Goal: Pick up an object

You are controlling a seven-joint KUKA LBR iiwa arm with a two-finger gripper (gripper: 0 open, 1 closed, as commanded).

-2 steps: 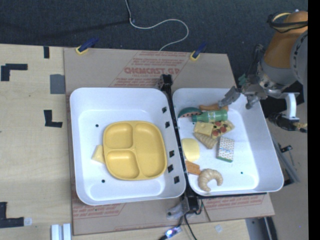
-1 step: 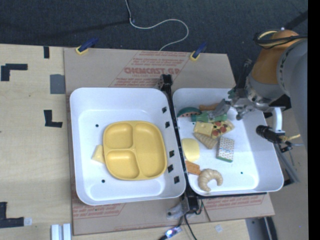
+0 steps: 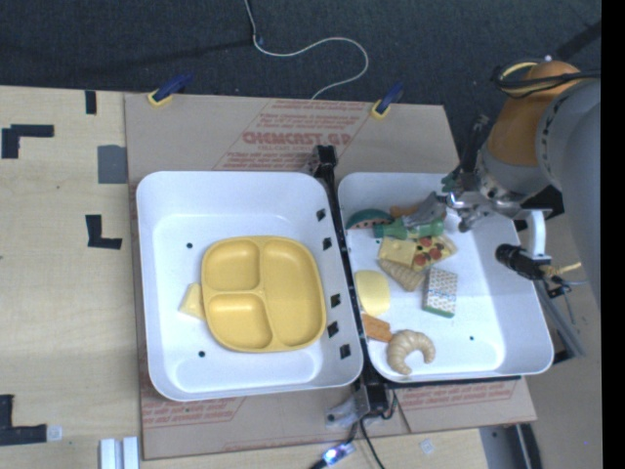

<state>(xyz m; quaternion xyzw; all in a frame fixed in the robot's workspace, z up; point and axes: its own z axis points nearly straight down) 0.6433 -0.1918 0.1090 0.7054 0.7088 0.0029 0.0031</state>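
Two white bins side by side on a cardboard-topped table

The left bin (image 3: pixel 161 291) sits on a brown cardboard sheet (image 3: pixel 283 135) printed with red lettering, and the right bin (image 3: pixel 508 345) butts against it at 3 o'clock. Black clips (image 3: pixel 322 159) line the seam between them. At the cardboard's 12 o'clock edge, two blue-and-yellow clamps (image 3: pixel 168 89) grip it, well apart. A thin white cable (image 3: pixel 322 49) loops over the dark carpet (image 3: pixel 117 18) beyond. At 9 o'clock, bare wooden table (image 3: pixel 54 301) carries black tape marks (image 3: pixel 96 233).
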